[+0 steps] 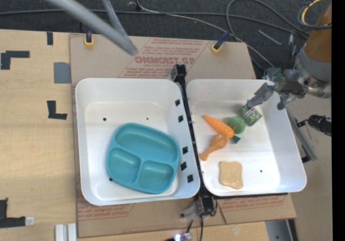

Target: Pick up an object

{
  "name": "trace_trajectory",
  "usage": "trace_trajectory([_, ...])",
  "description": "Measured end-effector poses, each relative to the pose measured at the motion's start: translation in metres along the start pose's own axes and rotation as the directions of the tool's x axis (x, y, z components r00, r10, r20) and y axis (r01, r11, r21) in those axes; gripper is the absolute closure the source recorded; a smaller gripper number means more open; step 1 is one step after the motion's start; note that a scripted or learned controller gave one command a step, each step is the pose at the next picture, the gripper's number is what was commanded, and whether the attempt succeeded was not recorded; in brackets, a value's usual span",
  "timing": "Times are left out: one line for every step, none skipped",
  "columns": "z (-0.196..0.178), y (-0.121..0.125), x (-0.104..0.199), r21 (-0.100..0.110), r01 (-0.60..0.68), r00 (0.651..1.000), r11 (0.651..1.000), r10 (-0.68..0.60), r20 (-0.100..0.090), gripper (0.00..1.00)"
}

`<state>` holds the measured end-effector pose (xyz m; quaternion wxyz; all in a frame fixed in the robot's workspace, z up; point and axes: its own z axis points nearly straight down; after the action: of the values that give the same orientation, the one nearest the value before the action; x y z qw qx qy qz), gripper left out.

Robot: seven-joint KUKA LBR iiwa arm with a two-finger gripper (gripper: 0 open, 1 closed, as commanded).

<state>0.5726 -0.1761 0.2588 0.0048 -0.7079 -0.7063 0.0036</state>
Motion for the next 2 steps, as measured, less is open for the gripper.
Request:
trace_trajectory([-0.006, 0.002, 0.0, -0.011, 0.003, 1.0, 1.0, -0.003, 0.002, 0.0])
trace_trajectory([0.047, -0.008, 0.0, -0.005, 0.002, 1.0, 1.0, -0.002, 0.002, 0.0])
